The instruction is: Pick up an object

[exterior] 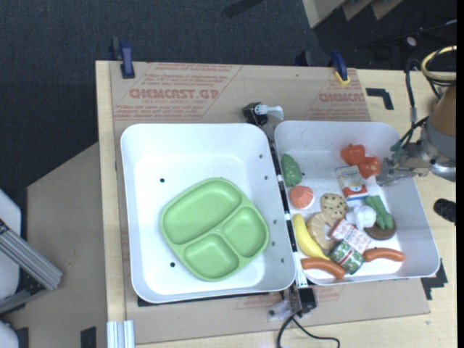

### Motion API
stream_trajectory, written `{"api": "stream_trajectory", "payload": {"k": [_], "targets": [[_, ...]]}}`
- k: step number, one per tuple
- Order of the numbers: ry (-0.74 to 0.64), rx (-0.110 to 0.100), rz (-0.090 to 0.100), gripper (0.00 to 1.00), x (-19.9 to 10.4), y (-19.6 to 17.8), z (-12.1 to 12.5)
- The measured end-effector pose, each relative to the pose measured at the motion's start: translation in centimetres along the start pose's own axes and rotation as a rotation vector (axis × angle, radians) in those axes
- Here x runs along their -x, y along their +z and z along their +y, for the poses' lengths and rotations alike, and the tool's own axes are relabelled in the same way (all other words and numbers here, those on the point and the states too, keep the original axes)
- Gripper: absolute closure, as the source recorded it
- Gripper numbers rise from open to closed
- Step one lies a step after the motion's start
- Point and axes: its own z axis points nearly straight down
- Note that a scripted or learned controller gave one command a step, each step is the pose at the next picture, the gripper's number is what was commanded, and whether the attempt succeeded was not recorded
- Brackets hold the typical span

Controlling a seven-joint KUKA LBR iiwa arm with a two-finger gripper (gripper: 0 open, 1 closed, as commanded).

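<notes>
The right bin (pixel 417 216) holds a heap of toy food. In it lie a red tomato (pixel 355 156), a green pickle (pixel 291 170), a peach-coloured ball (pixel 301 196), round crackers (pixel 333 205), a banana (pixel 305 236), two sausages (pixel 322 268) and a small green can (pixel 348 257). My gripper (pixel 396 167) hangs over the right bin's upper right part, just right of the tomato and a small carton (pixel 352 182). I see nothing held in it.
The left bin (pixel 145 158) bears a green divided plate (pixel 214 228). Two blue clamps (pixel 127 56) sit on the board's far edge. A small black and white fixture (pixel 261 112) stands between the bins at the back.
</notes>
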Motion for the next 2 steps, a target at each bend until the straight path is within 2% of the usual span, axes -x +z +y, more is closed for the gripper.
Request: {"api": "stream_trajectory", "payload": {"k": [1,2], "targets": [[-0.008,0.006,0.001,1.00,-2.06,-7.51,2.40],[-0.005,-0.004,0.004,0.00,-1.99,-6.99,2.16]]}}
